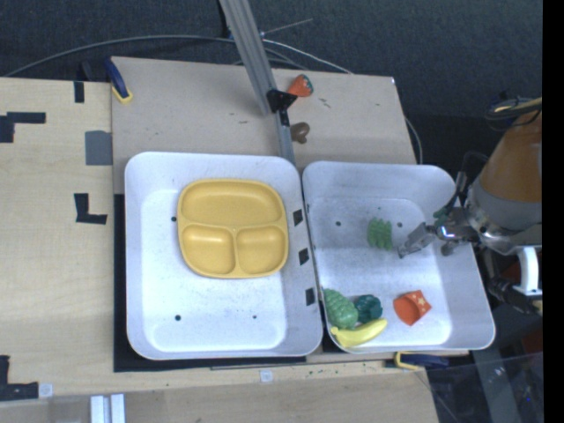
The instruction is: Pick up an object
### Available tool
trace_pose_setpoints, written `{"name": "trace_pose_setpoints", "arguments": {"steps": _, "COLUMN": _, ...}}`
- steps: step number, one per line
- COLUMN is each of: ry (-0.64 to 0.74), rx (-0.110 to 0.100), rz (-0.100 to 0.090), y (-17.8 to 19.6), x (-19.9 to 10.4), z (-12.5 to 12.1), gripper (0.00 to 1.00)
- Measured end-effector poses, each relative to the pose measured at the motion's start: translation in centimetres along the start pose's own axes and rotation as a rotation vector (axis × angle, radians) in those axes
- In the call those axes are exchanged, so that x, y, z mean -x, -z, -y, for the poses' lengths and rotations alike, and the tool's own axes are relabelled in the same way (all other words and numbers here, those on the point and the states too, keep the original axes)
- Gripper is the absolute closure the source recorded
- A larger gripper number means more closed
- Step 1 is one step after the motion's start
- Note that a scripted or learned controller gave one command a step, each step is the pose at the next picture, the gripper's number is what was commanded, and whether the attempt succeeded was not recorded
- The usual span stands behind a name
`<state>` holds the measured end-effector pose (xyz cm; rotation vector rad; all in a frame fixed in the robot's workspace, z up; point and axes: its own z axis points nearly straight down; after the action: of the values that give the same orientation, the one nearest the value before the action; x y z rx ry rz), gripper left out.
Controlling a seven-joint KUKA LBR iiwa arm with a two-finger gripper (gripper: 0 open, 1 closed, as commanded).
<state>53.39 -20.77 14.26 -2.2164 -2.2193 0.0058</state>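
In the right bin (458, 280) a small green object (380, 233) lies near the middle. Just to its right hangs my gripper (427, 244), open, with nothing between its fingers; the left fingertip (406, 248) is close to the green object but apart from it. Along the bin's front lie a green leafy piece (339, 307), a teal piece (368, 307), a yellow banana (359, 333) and an orange-red object (411, 307). The grey arm with its orange band (515, 170) comes in from the right.
The left bin (141, 263) holds a yellow divided plate (233, 227). A grey pole (251, 42) rises behind the bins, with a small orange item (301, 85) beside it. A wooden bench surrounds the bins.
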Motion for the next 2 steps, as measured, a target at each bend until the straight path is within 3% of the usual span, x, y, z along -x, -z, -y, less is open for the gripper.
{"name": "trace_pose_setpoints", "arguments": {"steps": 1, "ry": 0.001, "rx": 0.004, "rz": 0.001, "y": 1.3, "x": 0.0, "z": -0.1, "gripper": 1.00}}
{"name": "trace_pose_setpoints", "arguments": {"steps": 2, "ry": 0.001, "rx": 0.010, "rz": 0.003, "y": 6.4, "x": 0.0, "z": -1.2, "gripper": 1.00}}
